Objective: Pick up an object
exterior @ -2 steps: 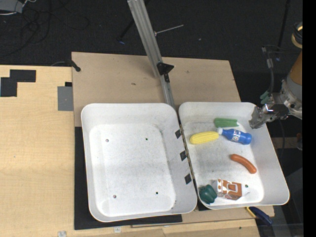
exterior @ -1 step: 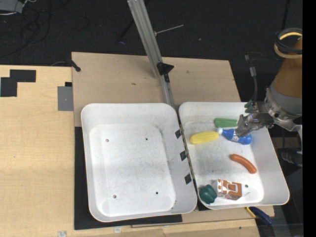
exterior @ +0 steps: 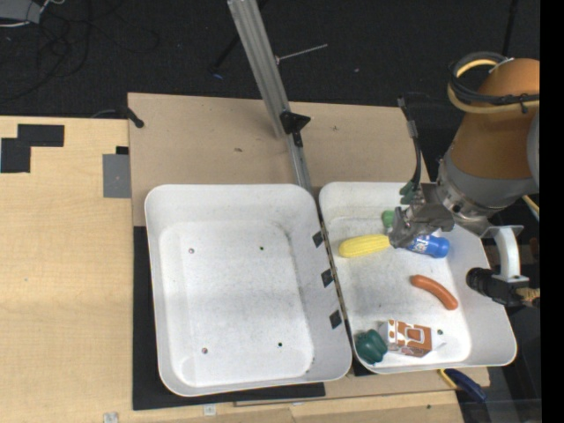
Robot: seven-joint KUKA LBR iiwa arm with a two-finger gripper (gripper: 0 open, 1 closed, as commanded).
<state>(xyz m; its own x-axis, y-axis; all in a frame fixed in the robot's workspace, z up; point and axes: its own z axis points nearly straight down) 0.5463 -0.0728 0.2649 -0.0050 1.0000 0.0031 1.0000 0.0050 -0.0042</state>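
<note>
In the right bin [exterior: 493, 346], the gripper [exterior: 407, 227] sits low over a blue bottle [exterior: 429, 246] whose long axis runs left-right, just right of a yellow corn cob [exterior: 364, 247] lying the same way. An orange sausage [exterior: 434, 291] slants down to the right. Near the front lie a green item [exterior: 371, 346] and a brown-and-white packet [exterior: 411, 337]; its print is unreadable. The left bin [exterior: 159, 236] adjoins.

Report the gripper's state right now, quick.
Gripper: down in the right bin by the blue object; grip state cannot be told.
</note>
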